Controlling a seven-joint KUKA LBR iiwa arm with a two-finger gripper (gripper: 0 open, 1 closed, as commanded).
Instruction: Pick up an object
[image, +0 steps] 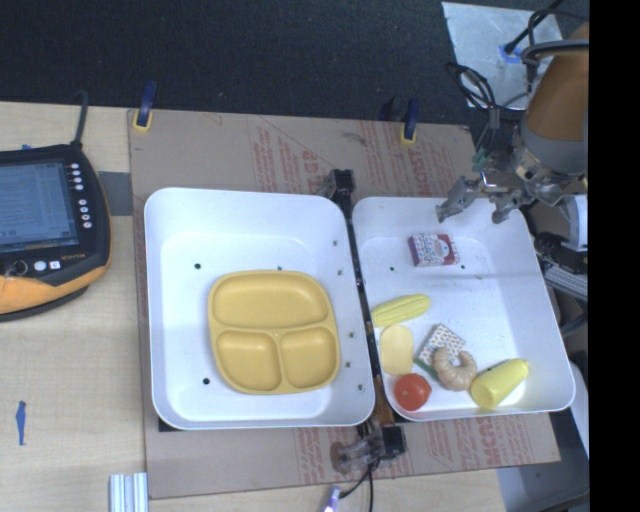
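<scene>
My gripper (478, 205) hangs over the far edge of the right bin (530, 300), its two fingers spread open with nothing between them. A small pink and white packet (432, 249) lies just in front of it, to the left. Nearer the camera in the same bin lie a corn cob (400, 308), a pale yellow block (396, 349), a red tomato (412, 391), a patterned cracker (440, 343), a tan pretzel-like piece (456, 369) and a yellow bottle-shaped toy (498, 383).
The left bin (180, 300) holds a yellow divided plate (273, 331). A tablet-like pendant (45, 225) rests on the bench at far left. Clamps (409, 119) hold the cardboard at the back. Cables hang by the arm at upper right.
</scene>
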